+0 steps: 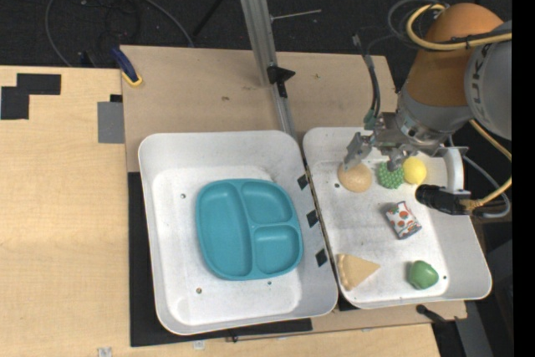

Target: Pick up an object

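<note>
My gripper (378,153) hangs low over the back of the right bin (468,263), open with nothing between its fingers. Its left finger (357,150) points down just above a tan round ball (354,179). A green bumpy piece (389,176) lies just in front of the gripper, and a yellow lemon (415,171) touches it on the right. Further forward lie a small red-and-white packet (403,220), a tan wedge (358,270) and a green pepper (423,274).
The left bin (167,180) holds a teal divided plate (248,227). An aluminium post (261,38) rises behind the bins, near the gap between them. Bare bin floor lies between the packet and the wedge.
</note>
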You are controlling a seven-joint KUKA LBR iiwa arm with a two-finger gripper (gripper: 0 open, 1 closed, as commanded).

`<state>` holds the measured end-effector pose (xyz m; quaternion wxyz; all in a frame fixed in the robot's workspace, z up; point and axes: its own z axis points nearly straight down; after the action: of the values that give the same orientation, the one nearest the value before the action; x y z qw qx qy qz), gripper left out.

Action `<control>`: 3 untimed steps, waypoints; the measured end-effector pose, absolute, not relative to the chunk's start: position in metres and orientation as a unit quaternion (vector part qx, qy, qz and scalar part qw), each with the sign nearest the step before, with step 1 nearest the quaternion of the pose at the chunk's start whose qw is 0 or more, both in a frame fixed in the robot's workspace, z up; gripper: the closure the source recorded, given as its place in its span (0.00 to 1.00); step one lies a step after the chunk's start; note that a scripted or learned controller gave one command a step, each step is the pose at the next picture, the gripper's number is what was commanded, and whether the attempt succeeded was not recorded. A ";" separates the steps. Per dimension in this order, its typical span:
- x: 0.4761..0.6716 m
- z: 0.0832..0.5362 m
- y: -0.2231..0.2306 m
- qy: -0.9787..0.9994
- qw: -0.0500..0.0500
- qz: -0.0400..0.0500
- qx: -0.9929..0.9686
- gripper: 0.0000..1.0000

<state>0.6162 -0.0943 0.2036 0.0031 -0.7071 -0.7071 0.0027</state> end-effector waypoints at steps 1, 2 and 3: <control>0.608 0.143 -0.096 -0.707 0.003 0.003 -0.707 0.00; 0.608 0.104 -0.096 -0.707 0.000 0.000 -0.708 0.00; 0.607 0.112 -0.098 -0.705 0.002 0.001 -0.709 1.00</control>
<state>0.6072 -0.0977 0.1120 0.0019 -0.7094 -0.7049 0.0014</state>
